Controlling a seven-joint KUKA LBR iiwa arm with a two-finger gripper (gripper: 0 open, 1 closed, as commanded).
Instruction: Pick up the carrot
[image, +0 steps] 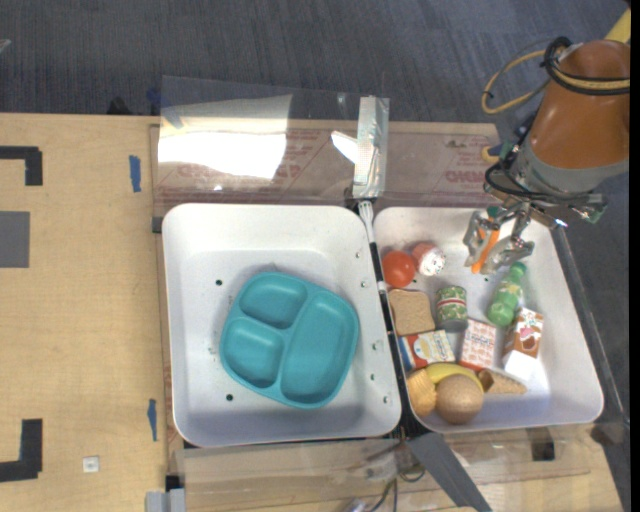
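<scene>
We see the gripper (497, 240) over the right bin (575, 385), its fingers clamped on the orange carrot (487, 247). A green bottle (508, 297) lies just below.

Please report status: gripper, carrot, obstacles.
Gripper over right bin, fingers around the carrot. Green bottle just beside it.

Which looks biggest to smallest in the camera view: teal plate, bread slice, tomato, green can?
1. teal plate
2. bread slice
3. tomato and green can: they look alike, not ranked.
</scene>
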